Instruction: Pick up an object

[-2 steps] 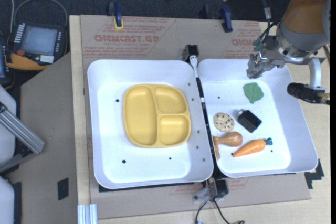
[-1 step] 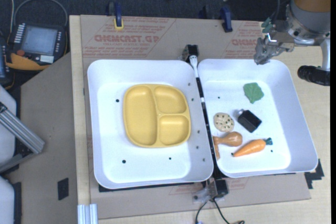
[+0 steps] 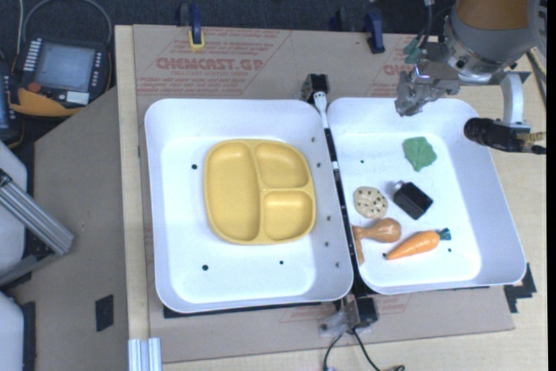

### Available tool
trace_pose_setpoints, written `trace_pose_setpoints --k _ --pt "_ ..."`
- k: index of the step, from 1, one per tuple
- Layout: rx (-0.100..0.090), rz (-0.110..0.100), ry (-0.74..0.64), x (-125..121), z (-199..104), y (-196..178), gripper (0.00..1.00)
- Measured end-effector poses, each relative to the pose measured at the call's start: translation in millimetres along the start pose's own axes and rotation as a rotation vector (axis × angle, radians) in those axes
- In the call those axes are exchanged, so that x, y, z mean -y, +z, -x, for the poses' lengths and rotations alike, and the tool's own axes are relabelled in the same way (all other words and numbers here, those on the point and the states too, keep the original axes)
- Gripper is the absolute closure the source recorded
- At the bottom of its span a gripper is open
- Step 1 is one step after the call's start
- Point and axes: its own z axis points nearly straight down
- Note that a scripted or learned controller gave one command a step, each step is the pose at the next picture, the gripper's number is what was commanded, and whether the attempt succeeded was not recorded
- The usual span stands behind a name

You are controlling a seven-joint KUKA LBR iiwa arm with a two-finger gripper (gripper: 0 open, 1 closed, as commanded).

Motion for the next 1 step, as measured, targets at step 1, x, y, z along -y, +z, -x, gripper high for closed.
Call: trace_pose_setpoints --k 1 --pt "-0.001 -0.002 -0.001 5.6 -48.0 18.8 1.00"
